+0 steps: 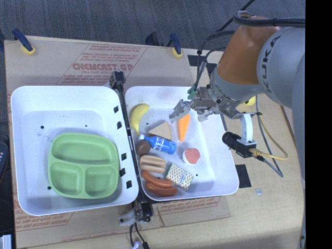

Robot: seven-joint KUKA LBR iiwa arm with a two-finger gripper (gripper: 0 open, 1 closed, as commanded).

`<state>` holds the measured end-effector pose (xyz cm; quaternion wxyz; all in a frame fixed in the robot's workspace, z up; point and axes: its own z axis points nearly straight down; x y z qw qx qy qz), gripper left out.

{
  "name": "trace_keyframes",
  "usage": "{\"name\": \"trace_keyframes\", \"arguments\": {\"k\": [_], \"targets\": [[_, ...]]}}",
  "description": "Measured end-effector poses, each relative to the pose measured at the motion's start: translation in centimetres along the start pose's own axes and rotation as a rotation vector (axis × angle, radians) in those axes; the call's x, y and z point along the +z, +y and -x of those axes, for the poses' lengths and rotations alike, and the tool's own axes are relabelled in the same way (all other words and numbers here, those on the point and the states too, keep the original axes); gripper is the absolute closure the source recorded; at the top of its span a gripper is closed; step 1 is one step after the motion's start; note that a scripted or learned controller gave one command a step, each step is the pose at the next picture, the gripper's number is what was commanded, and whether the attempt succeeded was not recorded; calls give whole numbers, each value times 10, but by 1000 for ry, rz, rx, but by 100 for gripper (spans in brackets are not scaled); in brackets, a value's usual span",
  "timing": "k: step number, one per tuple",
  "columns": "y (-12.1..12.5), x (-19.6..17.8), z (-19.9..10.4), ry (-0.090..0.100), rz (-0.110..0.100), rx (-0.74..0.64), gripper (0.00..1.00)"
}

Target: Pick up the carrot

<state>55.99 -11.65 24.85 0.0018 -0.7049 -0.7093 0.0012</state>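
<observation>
- One fixed camera looks down at a slant on the two white bins (21, 139).
- The arm (270, 61) enters right of them.

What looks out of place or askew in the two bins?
Nothing is spilled or damaged. The right bin is crowded: the hot dog, sausage and blue bottle lie packed together, while the carrot stands tilted just below the gripper.
</observation>
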Motion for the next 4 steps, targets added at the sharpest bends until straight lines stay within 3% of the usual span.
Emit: {"name": "trace_keyframes", "arguments": {"k": [1,2,3,4], "targets": [[45,77,55,-1,2,-229,0],[44,152,54,-3,11,-194,0],[44,141,53,-1,10,-201,100],[59,31,17,-2,3,-60,100]]}}
